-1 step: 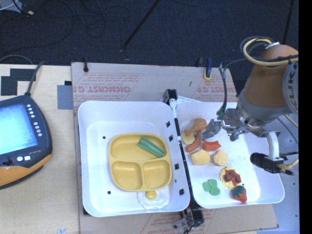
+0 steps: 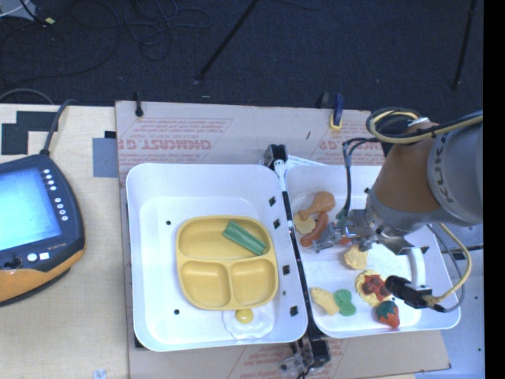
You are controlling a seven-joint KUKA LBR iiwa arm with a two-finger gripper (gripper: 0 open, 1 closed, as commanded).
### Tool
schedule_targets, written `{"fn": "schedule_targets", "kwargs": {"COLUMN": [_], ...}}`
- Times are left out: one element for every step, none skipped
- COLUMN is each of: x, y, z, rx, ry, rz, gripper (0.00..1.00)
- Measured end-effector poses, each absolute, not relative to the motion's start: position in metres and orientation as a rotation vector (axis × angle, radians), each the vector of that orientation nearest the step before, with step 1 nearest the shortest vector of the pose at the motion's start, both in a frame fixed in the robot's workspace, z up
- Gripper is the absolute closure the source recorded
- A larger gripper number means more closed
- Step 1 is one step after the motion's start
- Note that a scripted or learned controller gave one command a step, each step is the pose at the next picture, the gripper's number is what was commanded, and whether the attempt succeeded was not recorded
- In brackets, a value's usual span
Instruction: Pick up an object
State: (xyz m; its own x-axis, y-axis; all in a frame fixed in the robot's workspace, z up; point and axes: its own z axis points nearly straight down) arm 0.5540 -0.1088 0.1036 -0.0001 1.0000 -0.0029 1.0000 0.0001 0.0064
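Pincer (image 2: 330, 241) sits low in my right bin (image 2: 442, 316) beside the sausage (image 2: 316, 226); I cannot tell its grip. Left bin (image 2: 150, 212) holds a yellow tray (image 2: 197, 279) with a green pod (image 2: 245, 238). Cardboard (image 2: 173, 142) reads "CHEMCAST GP", upside down.

I see even overhead light, soft and slightly blurry; the white bins (image 2: 158, 188) glare faintly, and the far floor (image 2: 237, 38) stays dim.

From my station I saw the arm (image 2: 450, 172) as a thick grey cylinder with a broad orange band (image 2: 402, 181) above the wrist. Yellow and black cables (image 2: 397, 122) looped over that band, and behind the jaws sat a dark metal gripper (image 2: 327, 239).
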Motion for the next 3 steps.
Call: {"fn": "schedule_targets", "kwargs": {"x": [0.517,0.522,0.57], "y": [-0.135,-0.106,-0.111], "z": [0.092,0.092,0.088], "rx": [2.211,2.214,2.221], "ry": [2.215,2.211,2.222], "rz": [0.011,0.005,0.0], "gripper": [0.0,0.0,0.0]}}
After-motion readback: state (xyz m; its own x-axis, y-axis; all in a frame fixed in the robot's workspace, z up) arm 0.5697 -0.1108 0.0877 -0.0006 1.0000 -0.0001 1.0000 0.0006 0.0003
